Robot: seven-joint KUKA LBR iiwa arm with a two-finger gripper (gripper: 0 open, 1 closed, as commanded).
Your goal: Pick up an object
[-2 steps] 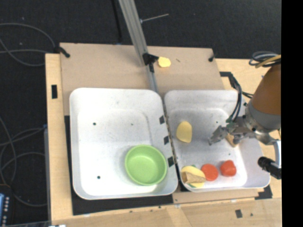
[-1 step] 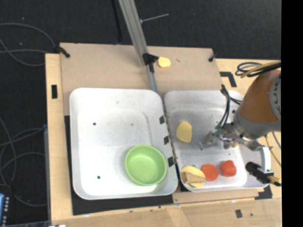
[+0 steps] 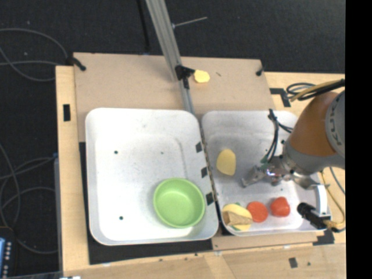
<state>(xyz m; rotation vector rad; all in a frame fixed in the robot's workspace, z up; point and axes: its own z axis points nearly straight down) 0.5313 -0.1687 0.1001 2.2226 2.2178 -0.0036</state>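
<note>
A shallow white left bin [image 3: 116, 138] is taking up the left half of the bench [image 3: 133, 83], and a lime-green bowl [image 3: 179, 202] is sitting upright near its lower right corner, close to the wall it shares with its neighbour. Above the bins, a small pale yellow piece [image 3: 201, 76] is lying on the brown board beside the foot of a slanted grey metal rail [image 3: 164, 31]. The right bin [image 3: 232, 129] is holding four small things: a yellow lemon-like object [image 3: 226, 162] is resting by itself in the middle left of the bin floor, a yellow and tan object [image 3: 238, 217] is lying against the lower left corner, and just to its right a red tomato-like object [image 3: 257, 211] and a second red object [image 3: 280, 207] are sitting side by side along the lower edge, near each other but apart. The arm is reaching in from the right, its grey body and orange band [image 3: 311, 124] hanging over the right side of this bin, and the gripper [image 3: 258, 176] is pointing left over the bin floor, between the lemon-like object and the two red ones and touching none of them that can be seen. The pincer tips are too small and blurred here, so I cannot tell if they are spread or pressed together, and nothing is showing between them.
</note>
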